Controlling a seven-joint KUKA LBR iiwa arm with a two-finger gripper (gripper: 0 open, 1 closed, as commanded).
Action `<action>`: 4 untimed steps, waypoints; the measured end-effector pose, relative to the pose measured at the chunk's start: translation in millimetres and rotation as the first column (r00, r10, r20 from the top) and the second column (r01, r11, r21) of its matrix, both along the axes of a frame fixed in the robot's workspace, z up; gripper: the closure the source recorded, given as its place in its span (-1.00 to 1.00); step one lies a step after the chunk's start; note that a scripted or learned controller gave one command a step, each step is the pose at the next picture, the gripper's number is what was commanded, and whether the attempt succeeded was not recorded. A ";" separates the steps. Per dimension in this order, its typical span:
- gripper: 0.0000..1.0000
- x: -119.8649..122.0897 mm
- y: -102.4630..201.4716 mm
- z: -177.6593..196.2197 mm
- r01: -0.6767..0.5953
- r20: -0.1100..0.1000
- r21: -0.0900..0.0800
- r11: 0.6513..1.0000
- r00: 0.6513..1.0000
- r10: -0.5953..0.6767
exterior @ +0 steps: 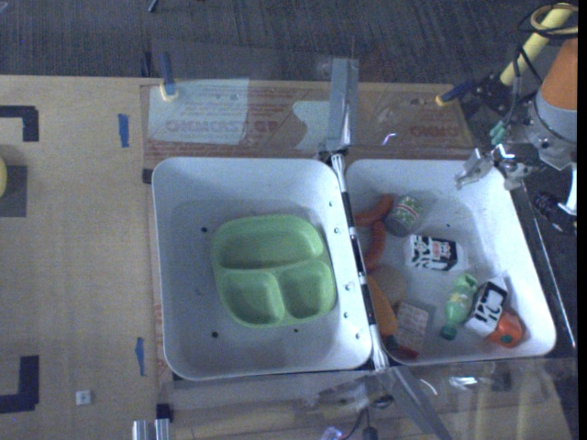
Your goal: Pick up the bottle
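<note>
A small green bottle (458, 302) lies tilted in the right bin (527, 246), near its front right corner. It rests against a white-and-black labelled item with an orange end (496, 315). My gripper (489, 170) hangs over the bin's far right corner, well behind the bottle and apart from it. Its two silvery fingers stand open with nothing between them. The orange band of the arm (561, 81) shows at the right edge.
The right bin also holds a black-and-white carton (432, 252), a green can (404, 214), two sausages (374, 232), a carrot (383, 310) and a small packet (412, 319). A green divided plate (272, 269) lies in the left bin (174, 246).
</note>
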State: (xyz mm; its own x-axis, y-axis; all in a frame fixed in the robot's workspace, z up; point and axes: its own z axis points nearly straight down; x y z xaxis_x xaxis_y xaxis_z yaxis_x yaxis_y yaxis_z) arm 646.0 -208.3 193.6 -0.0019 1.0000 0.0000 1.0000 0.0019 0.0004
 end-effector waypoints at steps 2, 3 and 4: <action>-1.00 -66.2 68.6 -100.4 -0.156 -0.001 0.001 0.988 0.988 0.156; -1.00 -155.8 24.2 -100.2 -0.257 0.010 -0.006 0.966 0.966 0.257; -1.00 -159.1 64.9 -43.5 0.129 0.001 -0.001 0.992 0.992 -0.129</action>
